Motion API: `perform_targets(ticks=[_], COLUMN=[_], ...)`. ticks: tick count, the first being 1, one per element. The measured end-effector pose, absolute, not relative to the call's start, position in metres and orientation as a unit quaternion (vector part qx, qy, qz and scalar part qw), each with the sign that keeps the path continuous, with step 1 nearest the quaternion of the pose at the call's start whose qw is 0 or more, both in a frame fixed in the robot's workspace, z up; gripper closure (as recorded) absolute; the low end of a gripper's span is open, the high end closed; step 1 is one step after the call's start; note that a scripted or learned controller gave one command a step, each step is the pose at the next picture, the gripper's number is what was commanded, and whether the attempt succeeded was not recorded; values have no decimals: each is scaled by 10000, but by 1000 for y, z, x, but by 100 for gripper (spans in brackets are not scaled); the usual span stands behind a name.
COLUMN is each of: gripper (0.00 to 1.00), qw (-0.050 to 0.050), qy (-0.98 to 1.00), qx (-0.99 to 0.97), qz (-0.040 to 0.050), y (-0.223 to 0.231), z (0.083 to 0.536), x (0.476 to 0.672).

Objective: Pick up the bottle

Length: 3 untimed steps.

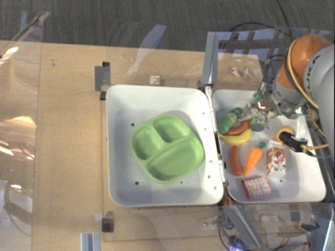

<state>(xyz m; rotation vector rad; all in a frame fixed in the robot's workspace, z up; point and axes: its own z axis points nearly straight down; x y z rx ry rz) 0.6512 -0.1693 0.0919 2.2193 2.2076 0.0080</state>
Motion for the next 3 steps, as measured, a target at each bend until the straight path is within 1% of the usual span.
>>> perform_targets(ticks=[1, 2, 3], gripper=[0, 100, 100], qw=[66, 138, 16], qy=[6900, 6912, 5775], qx=[7237, 7225, 8164], qz=[57, 116, 23], y=[-99, -99, -40], z=[93, 112, 186], x=[649, 655, 660])
